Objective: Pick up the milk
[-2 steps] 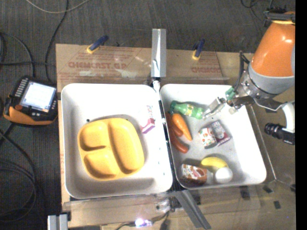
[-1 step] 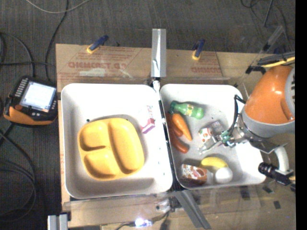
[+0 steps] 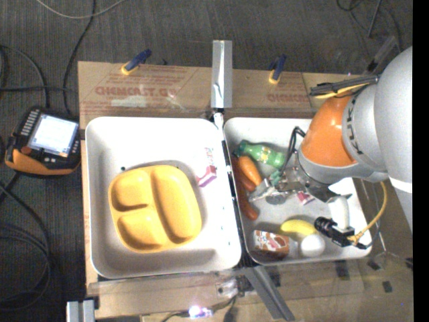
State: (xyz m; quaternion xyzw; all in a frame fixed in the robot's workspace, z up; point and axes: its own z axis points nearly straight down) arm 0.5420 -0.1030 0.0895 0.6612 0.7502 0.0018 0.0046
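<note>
Cardboard-covered desk (image 3: 100, 86) carries two white bins; the grey arm (image 3: 375, 126) reaches from the right, bent down over the right bin (image 3: 234, 133), its hand (image 3: 278, 192) low among toy food, grip state hidden. A milk carton (image 3: 273, 243) lies near the front wall.

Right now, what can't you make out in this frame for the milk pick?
- Gripper: camera view, metal parts blur together over the right bin; finger state unreadable.
- Milk: no item there reads clearly as it; the small brown carton is too small to identify.
- Bin floor beneath the arm: hidden by the orange band and wrist.
</note>
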